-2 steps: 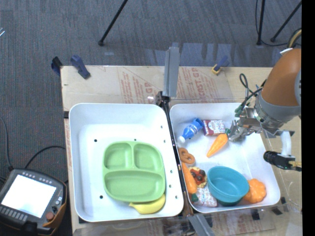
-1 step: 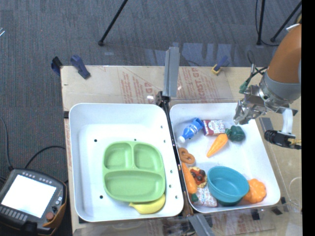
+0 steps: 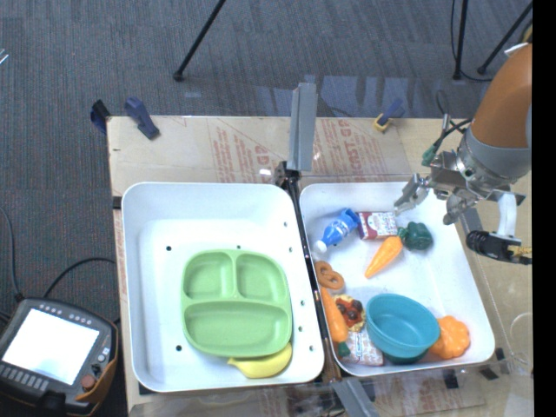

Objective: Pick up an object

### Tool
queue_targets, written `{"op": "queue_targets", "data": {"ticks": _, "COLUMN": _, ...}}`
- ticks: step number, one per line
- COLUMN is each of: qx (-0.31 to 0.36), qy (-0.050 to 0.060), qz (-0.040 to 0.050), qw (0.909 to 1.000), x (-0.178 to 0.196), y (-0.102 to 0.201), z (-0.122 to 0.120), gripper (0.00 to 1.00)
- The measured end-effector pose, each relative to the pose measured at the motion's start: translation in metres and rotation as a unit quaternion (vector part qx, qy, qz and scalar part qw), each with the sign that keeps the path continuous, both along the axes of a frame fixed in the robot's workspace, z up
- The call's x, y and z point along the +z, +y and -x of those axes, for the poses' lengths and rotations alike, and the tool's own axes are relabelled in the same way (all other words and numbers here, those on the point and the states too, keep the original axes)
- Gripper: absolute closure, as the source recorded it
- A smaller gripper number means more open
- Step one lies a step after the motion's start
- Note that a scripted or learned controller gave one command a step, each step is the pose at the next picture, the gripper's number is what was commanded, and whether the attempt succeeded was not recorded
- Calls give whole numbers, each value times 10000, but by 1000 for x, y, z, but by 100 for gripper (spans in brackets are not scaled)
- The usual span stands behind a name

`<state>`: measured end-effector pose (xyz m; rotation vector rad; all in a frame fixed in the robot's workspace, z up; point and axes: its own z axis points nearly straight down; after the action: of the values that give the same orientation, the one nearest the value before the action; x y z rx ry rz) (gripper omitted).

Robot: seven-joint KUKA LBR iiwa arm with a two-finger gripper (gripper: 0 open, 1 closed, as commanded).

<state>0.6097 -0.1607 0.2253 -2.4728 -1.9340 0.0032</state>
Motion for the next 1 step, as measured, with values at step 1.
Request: {"op": "queue_targets", "data": {"ticks": 1, "qx": 0, "qy": 0, "qz": 0, "qw": 10000, "x": 0, "y": 0, "z": 0, "gripper": 0}}
